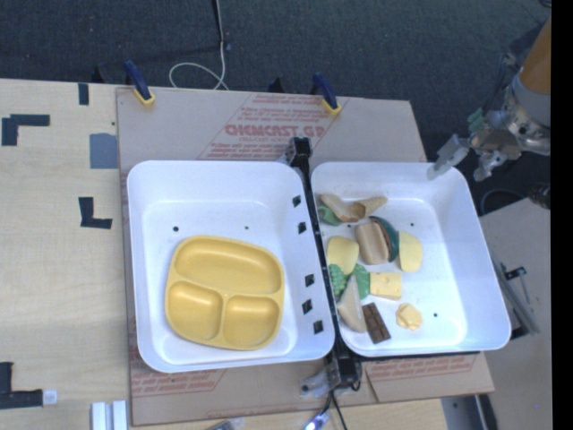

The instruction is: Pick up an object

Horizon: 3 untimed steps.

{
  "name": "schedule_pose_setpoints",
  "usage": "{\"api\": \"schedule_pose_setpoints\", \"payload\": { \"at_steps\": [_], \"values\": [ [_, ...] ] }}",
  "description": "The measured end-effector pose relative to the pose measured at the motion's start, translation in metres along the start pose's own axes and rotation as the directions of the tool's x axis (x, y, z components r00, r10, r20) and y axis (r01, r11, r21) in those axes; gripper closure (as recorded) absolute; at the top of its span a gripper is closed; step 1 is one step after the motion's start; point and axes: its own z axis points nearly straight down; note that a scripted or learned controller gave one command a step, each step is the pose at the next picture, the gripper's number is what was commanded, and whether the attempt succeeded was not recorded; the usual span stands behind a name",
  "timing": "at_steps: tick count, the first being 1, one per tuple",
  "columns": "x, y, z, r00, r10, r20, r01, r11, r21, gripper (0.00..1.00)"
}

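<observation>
The right bin (474, 240) holds several toy food pieces bunched on its left side. Among them are a brown bun-like piece (373, 240), a pale yellow oval (409, 252), a yellow square slab (386, 285), a small yellow lump (408, 316), a dark brown bar (377, 323) and a tan piece (344, 209). My gripper (467, 158) hangs above the bin's far right corner, up and to the right of the pile. It is open, with nothing between its fingers.
The left bin (148, 204) carries a yellow divided tray (225, 291). Black clips run along the seam (307, 240) between the bins. Blue-and-yellow clamps (137, 82) pin the cardboard sheet at the back. A cable (215, 34) trails behind.
</observation>
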Motion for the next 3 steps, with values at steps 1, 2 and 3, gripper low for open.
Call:
{"api": "schedule_pose_setpoints", "payload": {
  "at_steps": [1, 2, 3],
  "values": [
    [0.019, -0.002, 0.072, 1.0, -0.001, -0.002, 0.001, 1.0, 0.007, 0.0],
    [0.025, 0.011, 0.105, 1.0, 0.0, -0.001, 0.0, 1.0, 0.003, 0.0],
    [0.031, 0.0, 0.166, 1.0, 0.0, 0.001, 0.0, 1.0, -0.004, 0.0]
  ]
}}
